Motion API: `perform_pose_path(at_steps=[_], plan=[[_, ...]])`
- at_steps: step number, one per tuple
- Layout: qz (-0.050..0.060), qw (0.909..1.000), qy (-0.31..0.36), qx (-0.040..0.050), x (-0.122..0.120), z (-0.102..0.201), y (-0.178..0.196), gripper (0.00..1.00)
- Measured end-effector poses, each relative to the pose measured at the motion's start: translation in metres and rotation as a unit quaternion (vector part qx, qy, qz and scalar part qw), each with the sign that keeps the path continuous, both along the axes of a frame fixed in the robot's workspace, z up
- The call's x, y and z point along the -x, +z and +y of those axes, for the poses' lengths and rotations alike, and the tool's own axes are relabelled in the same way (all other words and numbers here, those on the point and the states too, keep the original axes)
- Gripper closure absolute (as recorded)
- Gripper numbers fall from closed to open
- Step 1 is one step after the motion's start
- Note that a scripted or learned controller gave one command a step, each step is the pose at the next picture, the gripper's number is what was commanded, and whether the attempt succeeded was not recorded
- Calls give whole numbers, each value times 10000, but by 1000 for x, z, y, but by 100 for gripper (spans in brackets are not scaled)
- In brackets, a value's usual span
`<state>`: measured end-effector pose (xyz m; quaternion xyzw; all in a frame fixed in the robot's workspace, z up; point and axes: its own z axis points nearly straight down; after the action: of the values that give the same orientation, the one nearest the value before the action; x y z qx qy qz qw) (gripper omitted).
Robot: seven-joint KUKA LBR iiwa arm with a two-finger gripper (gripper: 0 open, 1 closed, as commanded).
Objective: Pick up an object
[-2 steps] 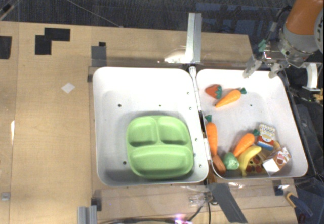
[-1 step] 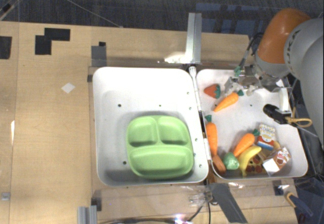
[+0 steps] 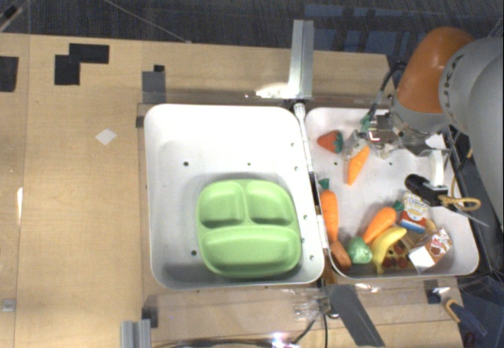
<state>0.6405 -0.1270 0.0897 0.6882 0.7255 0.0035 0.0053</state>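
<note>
The small carrot (image 3: 357,164) is the thing we take as the target, since it lies nearest the end effector (image 3: 381,134). In the camera view, it rests in the right bin (image 3: 465,260), towards the far side, apart from the heap of toys at the near end. Its long axis runs at a slant: the green top points up and to the right, towards the end effector, and the orange tip points down and to the left, towards the divider between the bins.

We judge it to be a light, stiff plastic toy with a smooth, tapering body, so it may slip or roll under a pinch. The best hold, as we see it, is across the thick part just below the green top, with the fingers set square to the long axis.

The end effector hangs just above the carrot's top end, and we cannot tell how it stands.

A strawberry-like toy (image 3: 331,140) lies just beside the carrot on the left. A second, larger carrot (image 3: 328,214) lies along the divider, nearly upright in the view. The left bin (image 3: 169,181) holds a green divided plate (image 3: 249,227), and both bins sit on the wooden worktop (image 3: 71,205).
</note>
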Motion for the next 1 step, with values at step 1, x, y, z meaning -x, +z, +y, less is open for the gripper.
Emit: perform_pose_path(at_steps=[1], plan=[[-49, 10000, 11, -13, -4, 3, 14, 100]])
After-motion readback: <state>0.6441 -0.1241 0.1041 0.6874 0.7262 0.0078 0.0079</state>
